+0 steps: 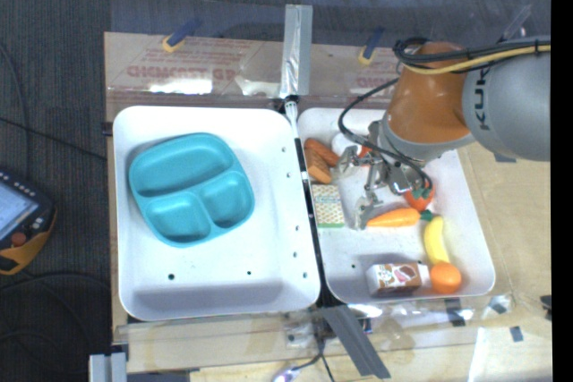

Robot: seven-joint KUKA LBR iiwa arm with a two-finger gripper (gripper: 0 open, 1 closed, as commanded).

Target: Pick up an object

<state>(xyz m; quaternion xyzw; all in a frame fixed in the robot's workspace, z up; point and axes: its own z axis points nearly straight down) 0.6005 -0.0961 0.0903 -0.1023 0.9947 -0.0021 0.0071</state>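
Orange carrot (394,218) lying flat in right bin (474,219), yellow banana (435,240) beside it, orange fruit (447,278), brown carton (397,278)

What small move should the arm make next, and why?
Probably a short descent onto the carrot. The gripper hangs in the right bin, just at the carrot's left end, and nothing appears held between its fingers. The banana lies close beside, so it should go down straight.

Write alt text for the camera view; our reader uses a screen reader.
The gripper hangs in the right bin above a carrot, near a banana, orange and bottle. The left bin holds a blue tray.
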